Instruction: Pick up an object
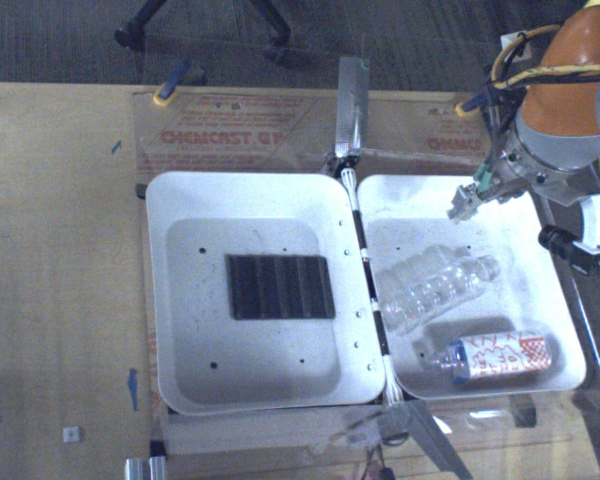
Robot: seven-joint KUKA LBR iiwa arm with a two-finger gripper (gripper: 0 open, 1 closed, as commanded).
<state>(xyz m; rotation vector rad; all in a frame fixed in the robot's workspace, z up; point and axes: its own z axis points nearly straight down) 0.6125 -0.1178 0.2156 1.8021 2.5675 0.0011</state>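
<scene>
Right bin (570, 368) holds a clear, light, slippery, crushable plastic bottle (435, 286); best gripped mid-body. Gripper (467, 203) hovers beyond it; jaws' state unclear.

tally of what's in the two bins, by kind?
Plastic bottles: 2, both in the right bin: a clear bottle without a label and a bottle with a red and white label.
Dark ridged flat panel: 1, in the left bin.
Total: 3
</scene>
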